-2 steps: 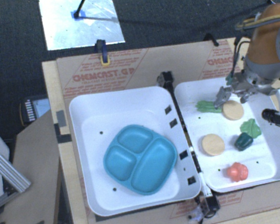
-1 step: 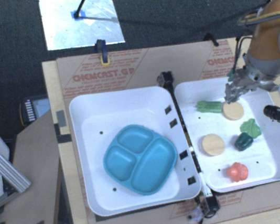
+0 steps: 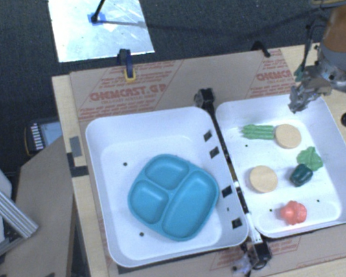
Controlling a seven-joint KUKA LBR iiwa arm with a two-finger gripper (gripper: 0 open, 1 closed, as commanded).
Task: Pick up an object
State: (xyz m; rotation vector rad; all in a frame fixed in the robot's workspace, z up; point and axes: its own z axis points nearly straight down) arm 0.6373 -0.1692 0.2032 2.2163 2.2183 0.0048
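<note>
I see a blue plate (image 3: 173, 196), two white bins (image 3: 104, 139), tan round cookies (image 3: 287, 136), green veggies (image 3: 258, 131), and a red berry (image 3: 294, 211).

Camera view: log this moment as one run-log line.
gripper: above right bin's far edge, holding nothing | nearest: green toy, tan disc | left bin: blue plate | pick: not done

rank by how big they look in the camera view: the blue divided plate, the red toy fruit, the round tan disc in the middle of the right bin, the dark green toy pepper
1. Blue divided plate, largest by far.
2. Round tan disc.
3. Red toy fruit, close to the disc, so that order is unsure.
4. Dark green toy pepper, smallest.
</note>
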